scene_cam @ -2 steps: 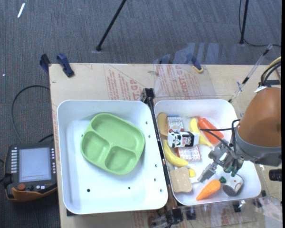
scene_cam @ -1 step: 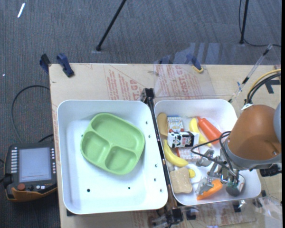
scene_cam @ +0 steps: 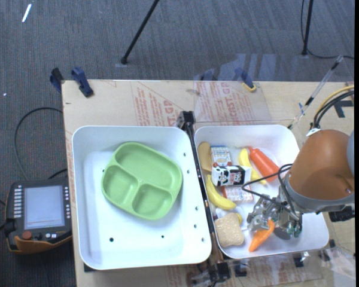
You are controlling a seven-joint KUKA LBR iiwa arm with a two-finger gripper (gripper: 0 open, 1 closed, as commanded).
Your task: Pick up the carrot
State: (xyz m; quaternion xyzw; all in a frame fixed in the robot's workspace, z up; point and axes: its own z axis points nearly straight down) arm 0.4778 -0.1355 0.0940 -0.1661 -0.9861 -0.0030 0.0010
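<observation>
An orange carrot (scene_cam: 260, 238) lies in the front part of the right bin (scene_cam: 316, 239), with its point toward the near rim. Its thick end runs under my gripper (scene_cam: 274, 220), which hangs low over the bin right above it. The gripper's metal parts crowd around that end, so the grip is hidden from view. The arm's orange band (scene_cam: 323, 166) covers the bin's right side. A second long orange piece (scene_cam: 264, 161) lies at the back of the same bin.
Left of the carrot sit a slice of bread (scene_cam: 230, 230), a yellow banana (scene_cam: 218, 193), a black-and-white milk carton (scene_cam: 230, 175), a small white carton (scene_cam: 221, 156) and a short banana (scene_cam: 245, 158). The left bin (scene_cam: 84, 160) holds a green divided plate (scene_cam: 142, 180).
</observation>
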